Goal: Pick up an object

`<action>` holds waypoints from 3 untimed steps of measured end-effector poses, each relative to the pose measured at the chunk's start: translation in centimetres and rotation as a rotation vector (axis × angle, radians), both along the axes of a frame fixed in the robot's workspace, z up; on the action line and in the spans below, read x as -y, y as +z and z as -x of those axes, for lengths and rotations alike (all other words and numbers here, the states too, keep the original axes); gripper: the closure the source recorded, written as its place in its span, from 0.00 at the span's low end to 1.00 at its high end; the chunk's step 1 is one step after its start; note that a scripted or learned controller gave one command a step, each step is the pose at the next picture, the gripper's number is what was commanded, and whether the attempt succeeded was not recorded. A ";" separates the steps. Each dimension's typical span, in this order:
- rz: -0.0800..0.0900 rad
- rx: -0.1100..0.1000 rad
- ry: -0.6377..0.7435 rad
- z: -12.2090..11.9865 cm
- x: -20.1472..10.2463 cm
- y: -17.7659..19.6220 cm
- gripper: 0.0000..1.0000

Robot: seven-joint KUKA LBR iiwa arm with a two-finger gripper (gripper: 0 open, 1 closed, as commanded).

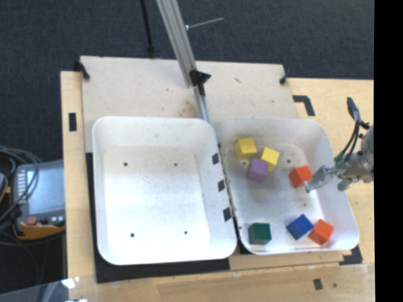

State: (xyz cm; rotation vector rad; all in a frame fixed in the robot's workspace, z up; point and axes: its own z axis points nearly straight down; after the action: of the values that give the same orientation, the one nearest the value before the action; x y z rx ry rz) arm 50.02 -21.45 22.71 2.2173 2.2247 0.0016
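Note:
The right bin (274, 203) holds several small cubes. Two yellow cubes (246, 147) (270, 156) and a purple cube (257, 169) cluster near its far left. An orange cube (300, 176) lies by the right wall. A green cube (259, 233), a blue cube (300, 226) and a second orange cube (322, 231) sit along the near edge. My gripper (318, 180) reaches in over the bin's right wall, its tip right beside the first orange cube, on that cube's right side. Nothing visibly hangs from it.
The left bin (157, 187) adjoins the right one along a shared wall with black clips. A slanted aluminium bar (179, 36) rises from behind the bins. A grey box with cables (38, 197) sits off the bench's left.

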 end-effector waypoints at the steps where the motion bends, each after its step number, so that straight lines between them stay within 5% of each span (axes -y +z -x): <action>1: 0.000 0.001 -0.002 0.0 0.0 0.0 0.00; 3: 0.000 -0.006 -0.005 -0.1 -0.9 -12.3 0.00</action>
State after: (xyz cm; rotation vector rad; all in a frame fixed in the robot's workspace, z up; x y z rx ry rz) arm 50.13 -20.59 10.42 2.2257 2.2219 -0.0051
